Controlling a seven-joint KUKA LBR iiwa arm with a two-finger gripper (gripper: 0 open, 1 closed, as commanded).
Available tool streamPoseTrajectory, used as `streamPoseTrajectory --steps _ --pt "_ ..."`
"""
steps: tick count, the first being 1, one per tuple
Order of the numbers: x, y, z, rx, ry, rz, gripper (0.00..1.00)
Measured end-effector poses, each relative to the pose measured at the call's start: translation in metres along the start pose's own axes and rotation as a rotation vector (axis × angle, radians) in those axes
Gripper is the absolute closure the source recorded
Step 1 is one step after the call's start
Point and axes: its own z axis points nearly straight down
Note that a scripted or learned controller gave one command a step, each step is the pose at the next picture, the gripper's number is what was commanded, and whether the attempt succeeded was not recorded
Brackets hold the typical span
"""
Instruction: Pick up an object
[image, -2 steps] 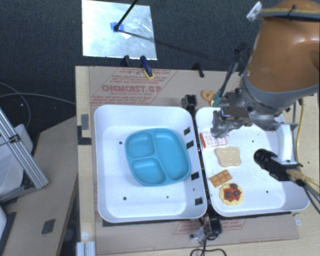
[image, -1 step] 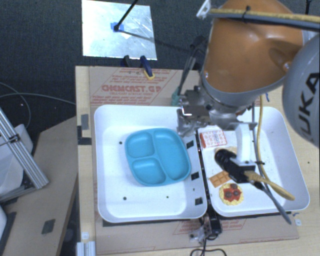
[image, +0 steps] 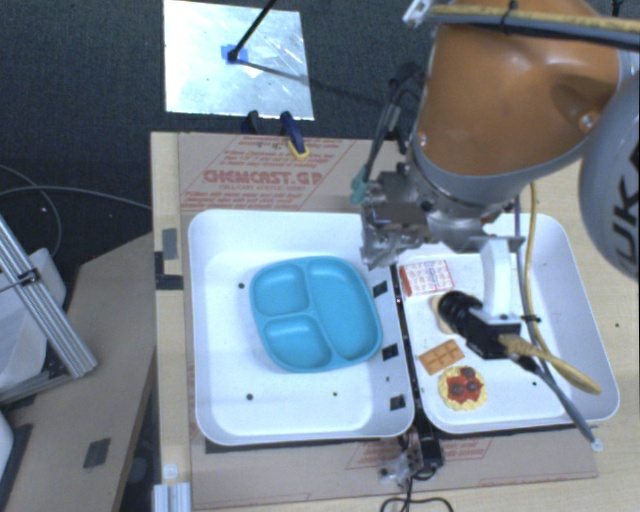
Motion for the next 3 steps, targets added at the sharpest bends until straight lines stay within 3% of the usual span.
streamPoseTrajectory --steps 1,2,3 --pt "0.0 0.001 -0.011 -0.002 0.001 -0.005 1.0" --pt "-0.059 -0.001 -0.027 0.0 -0.002 0.012 1.0" --pt "0.002 -0.003 0.074 0.014 -0.003 0.0 1.0"
